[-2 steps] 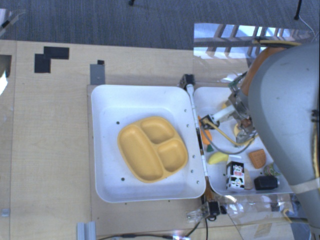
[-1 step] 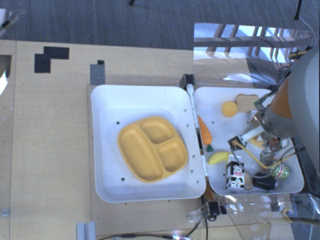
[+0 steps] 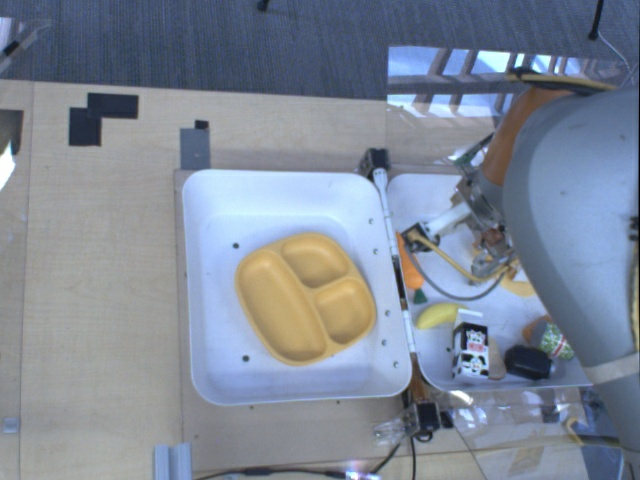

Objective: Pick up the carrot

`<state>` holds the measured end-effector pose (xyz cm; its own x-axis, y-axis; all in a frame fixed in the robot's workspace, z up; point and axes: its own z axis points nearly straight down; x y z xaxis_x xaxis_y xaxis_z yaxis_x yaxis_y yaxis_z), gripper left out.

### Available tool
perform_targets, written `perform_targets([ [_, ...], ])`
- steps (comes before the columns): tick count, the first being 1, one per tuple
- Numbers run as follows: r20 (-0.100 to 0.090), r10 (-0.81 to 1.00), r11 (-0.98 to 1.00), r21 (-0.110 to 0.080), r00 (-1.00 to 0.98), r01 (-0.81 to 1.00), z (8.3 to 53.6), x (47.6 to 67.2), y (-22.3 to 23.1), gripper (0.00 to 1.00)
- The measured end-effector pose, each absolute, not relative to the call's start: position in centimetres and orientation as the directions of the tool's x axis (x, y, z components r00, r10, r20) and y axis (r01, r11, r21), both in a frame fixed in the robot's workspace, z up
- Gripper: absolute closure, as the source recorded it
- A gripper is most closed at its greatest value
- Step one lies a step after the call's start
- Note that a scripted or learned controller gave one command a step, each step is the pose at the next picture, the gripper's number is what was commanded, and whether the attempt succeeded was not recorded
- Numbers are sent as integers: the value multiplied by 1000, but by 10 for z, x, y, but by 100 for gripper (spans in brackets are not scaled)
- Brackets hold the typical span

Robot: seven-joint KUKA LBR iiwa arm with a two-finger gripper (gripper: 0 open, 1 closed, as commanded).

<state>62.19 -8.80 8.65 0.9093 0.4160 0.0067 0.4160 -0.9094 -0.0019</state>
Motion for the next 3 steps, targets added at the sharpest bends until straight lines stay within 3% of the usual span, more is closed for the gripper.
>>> perform_targets([
  [1,14,434,-901,10,901,434,442,586,-100,0],
  [2,-9,496,-868,-4,868,496,317,628,-148,0],
  [3,-1,210,-978,1,978,210,276,648,-197,0],
])
